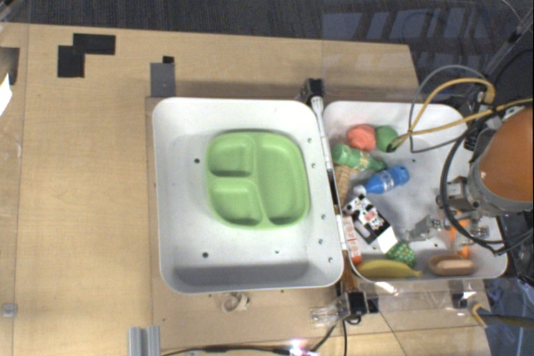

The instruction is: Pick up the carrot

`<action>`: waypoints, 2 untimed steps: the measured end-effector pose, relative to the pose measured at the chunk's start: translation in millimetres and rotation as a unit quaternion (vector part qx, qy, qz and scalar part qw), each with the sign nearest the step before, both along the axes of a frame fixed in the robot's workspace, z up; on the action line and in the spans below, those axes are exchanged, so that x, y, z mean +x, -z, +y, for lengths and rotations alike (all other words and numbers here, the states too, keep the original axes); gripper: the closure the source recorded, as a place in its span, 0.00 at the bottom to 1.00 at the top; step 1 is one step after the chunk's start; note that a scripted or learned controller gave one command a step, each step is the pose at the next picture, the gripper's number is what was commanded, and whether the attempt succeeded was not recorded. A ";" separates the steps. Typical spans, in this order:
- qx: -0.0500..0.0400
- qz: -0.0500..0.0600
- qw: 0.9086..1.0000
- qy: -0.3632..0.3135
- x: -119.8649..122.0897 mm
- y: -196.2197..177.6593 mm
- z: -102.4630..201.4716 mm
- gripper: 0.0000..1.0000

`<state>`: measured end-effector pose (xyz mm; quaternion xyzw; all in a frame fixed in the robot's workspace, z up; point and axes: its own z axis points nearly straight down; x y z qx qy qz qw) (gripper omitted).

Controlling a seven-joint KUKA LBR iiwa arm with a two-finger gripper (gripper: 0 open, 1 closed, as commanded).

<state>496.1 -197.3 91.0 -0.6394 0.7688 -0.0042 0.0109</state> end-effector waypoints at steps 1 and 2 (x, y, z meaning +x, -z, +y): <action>0.000 0.005 0.983 -0.181 3.5 1.2 1.3 0.00; -0.007 -0.001 0.938 -0.348 -2.8 1.7 2.4 0.00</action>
